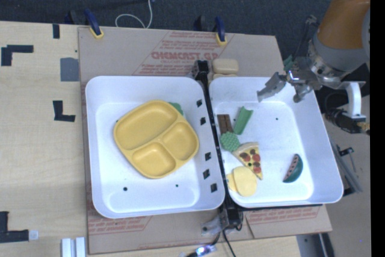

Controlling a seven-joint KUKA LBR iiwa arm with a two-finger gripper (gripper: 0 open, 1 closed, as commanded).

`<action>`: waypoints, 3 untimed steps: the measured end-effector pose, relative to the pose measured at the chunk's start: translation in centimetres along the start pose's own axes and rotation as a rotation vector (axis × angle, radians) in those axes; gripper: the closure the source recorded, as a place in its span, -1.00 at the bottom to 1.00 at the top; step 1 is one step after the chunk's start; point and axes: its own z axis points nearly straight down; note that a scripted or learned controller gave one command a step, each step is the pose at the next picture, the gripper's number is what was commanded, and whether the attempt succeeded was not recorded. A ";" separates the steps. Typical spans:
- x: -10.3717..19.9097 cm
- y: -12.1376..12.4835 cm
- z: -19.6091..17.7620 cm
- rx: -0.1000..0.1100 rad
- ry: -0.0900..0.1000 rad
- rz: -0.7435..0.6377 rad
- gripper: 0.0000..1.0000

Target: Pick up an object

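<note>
My gripper (pixel 281 92) hangs over the back edge of the right bin (pixel 313 129), open, with nothing between its fingers. Below and to its left in that bin lie a green stick (pixel 242 120), a brown bar (pixel 224 123), a round green piece (pixel 229 141), a pizza slice (pixel 250 159) and a pale yellow piece (pixel 243 181). A watermelon slice (pixel 293 168) lies apart at the bin's front right. The gripper touches none of them.
The left bin (pixel 102 189) holds a yellow divided plate (pixel 156 138) with a small green thing (pixel 176 108) peeking out behind it. A beige block (pixel 225 66) sits on the cardboard behind the bins. Black clips line the divider between the bins.
</note>
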 end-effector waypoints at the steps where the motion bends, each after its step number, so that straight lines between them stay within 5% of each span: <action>1: 1.4 -7.9 13.1 0.020 0.005 0.003 -1.00; 2: 2.9 -10.6 18.2 0.001 0.000 0.000 -1.00; 3: 2.8 -10.5 16.9 0.000 0.000 0.002 1.00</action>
